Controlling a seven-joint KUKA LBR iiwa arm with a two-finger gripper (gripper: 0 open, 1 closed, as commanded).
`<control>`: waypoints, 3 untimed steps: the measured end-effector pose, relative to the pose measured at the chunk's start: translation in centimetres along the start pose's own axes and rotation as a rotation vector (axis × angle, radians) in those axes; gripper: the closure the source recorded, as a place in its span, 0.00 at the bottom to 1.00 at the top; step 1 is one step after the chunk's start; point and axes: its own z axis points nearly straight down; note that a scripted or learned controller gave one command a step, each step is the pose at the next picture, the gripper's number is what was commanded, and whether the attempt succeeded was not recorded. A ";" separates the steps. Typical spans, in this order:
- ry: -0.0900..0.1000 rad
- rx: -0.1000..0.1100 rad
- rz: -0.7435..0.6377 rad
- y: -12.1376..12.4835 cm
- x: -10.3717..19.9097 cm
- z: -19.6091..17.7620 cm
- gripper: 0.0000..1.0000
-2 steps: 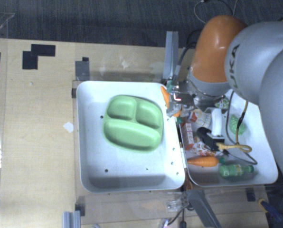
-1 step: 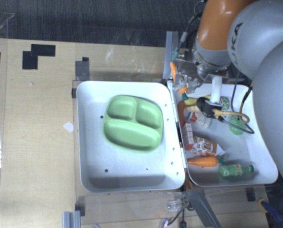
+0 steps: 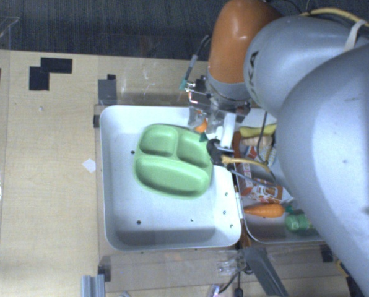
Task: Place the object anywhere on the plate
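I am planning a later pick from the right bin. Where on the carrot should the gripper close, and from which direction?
Grip the carrot across its thick middle, coming straight down from above. It lies flat and lengthwise across the right bin, so fingers closing across its narrow width should fit best. Its top looks uncovered, though packets crowd its far side and a green item sits near one end.

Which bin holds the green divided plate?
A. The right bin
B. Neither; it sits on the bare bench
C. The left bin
C: the green plate lies inside the left bin, while the right bin holds a carrot and packaged items.
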 end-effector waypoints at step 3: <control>0.001 -0.004 0.049 -4.7 -10.9 -21.9 0.00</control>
